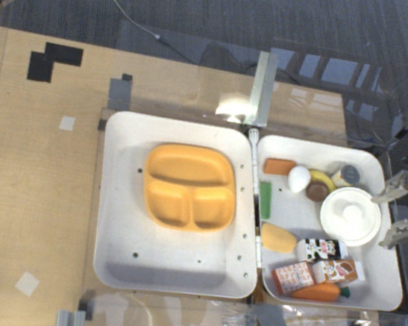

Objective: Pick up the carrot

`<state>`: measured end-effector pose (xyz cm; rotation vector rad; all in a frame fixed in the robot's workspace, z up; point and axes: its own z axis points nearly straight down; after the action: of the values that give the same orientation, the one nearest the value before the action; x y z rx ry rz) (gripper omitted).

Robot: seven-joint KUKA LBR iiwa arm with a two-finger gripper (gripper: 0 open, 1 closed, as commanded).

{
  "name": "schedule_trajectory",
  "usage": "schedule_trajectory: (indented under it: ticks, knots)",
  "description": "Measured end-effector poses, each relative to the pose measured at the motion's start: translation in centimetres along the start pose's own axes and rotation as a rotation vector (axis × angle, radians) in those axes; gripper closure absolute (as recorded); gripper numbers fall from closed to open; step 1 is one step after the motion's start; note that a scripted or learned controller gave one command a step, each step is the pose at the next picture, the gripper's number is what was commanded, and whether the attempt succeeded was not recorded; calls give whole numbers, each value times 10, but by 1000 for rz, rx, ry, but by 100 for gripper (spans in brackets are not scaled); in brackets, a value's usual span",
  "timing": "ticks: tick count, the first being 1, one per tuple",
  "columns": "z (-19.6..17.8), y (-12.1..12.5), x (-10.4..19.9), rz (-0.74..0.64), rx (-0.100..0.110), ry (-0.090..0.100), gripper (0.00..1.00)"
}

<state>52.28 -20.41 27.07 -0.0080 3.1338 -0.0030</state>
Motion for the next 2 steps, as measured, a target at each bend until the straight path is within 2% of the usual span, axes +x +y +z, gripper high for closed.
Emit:
schedule_trajectory:
  ticks: [1,2]
  knots:
    - [59,0,-44,113,-2,3,0]
    - [171,0,-103,108,1,-15,0]
